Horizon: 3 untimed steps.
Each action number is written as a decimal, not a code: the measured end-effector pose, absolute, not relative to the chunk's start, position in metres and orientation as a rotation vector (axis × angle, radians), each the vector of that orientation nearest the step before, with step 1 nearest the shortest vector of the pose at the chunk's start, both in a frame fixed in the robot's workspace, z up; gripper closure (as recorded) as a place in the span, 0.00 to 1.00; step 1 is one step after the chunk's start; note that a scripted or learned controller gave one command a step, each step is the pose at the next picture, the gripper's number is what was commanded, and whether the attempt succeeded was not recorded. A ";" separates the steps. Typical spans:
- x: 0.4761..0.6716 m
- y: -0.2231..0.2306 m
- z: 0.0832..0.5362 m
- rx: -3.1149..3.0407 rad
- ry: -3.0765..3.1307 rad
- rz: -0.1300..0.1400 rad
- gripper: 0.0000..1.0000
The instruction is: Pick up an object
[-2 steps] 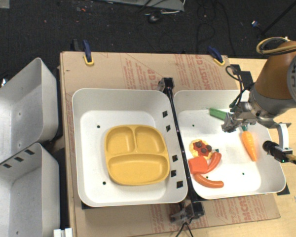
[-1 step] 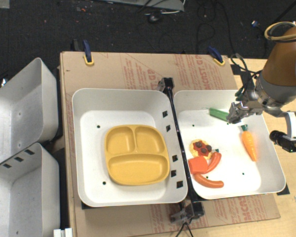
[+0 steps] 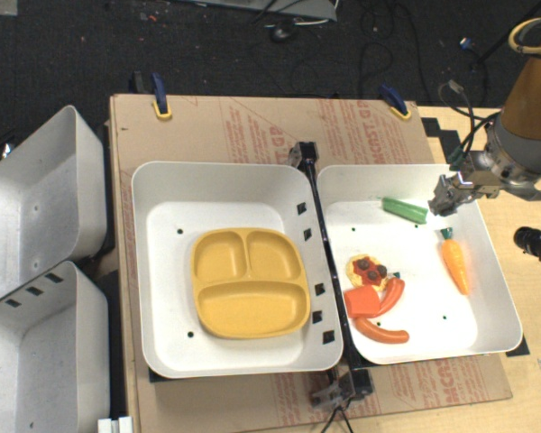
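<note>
Right now the pincer (image 3: 444,197) hangs at the frame's right, its grip state unclear, between the green plastic stick (image 3: 404,209) and orange toy carrot (image 3: 455,264) (nearest targets); best descend centred over one.

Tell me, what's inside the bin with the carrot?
Beside the carrot lie a green piece, a small pizza, two red sausages and an orange-red piece. The pile hides what's underneath.

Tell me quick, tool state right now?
Tool: cannot be told; nothing visibly held, above the right bin near the green piece.
</note>
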State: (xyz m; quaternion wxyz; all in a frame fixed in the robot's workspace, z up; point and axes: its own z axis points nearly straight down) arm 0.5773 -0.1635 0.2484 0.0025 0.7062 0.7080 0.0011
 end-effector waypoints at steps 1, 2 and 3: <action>0.578 -0.164 0.288 2.214 2.221 0.004 1.00; 0.586 -0.101 0.281 2.213 2.231 0.001 1.00; 0.590 -0.043 0.281 2.213 2.232 0.001 1.00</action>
